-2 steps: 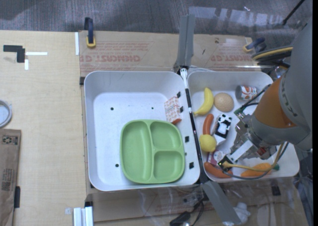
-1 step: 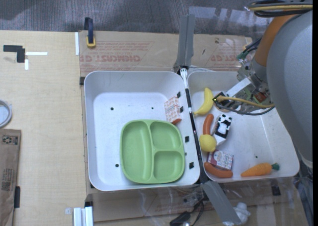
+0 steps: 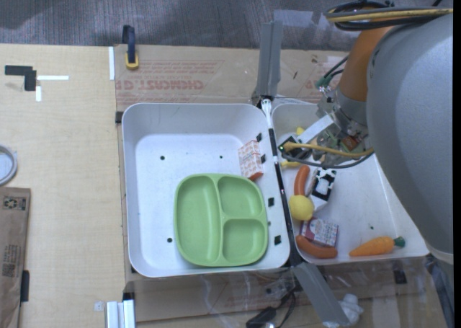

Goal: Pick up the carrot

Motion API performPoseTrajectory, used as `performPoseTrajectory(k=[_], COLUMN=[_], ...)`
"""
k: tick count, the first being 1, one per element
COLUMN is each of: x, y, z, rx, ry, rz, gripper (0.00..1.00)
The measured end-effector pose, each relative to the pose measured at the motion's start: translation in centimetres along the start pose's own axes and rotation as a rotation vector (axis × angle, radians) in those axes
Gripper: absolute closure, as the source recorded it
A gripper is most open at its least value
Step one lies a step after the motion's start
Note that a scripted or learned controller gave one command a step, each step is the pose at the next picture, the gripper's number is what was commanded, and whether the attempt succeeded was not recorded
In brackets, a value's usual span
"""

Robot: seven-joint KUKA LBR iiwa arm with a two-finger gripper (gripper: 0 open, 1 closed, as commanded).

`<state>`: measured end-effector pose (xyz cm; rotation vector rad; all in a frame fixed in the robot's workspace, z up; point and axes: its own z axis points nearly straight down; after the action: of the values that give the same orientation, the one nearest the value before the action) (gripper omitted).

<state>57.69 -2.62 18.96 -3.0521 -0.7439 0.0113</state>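
Note:
The carrot point(image 3: 374, 246), orange with a green stub at its right end, lies flat at the near right corner of the right bin point(image 3: 360, 200). My gripper point(image 3: 331, 138) hangs over the far part of that bin, among cables and a thin yellow rod, well behind the carrot and apart from it. The arm's grey body covers the bin's right side.
In the right bin lie a red sausage point(image 3: 301, 179), a yellow lemon point(image 3: 302, 207), a black-and-white item point(image 3: 323, 184), a pink packet point(image 3: 322, 231) and another sausage point(image 3: 317, 249). The left bin point(image 3: 144, 175) holds a green divided plate point(image 3: 221, 218) and a small packet point(image 3: 250, 157).

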Motion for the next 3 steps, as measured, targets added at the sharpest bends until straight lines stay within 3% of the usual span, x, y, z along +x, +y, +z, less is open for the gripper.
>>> performPoseTrajectory(k=[1,2,3], x=[-3.3,-2.5,-6.3], y=[-6.4,-12.2,-9.4], z=[0.0,0.0,-14.2], rx=[0.001,-0.001,-0.005], ry=[0.001,0.001,0.002], rz=[-0.266,-0.735,-0.999], gripper=[1.00,1.00,1.00])
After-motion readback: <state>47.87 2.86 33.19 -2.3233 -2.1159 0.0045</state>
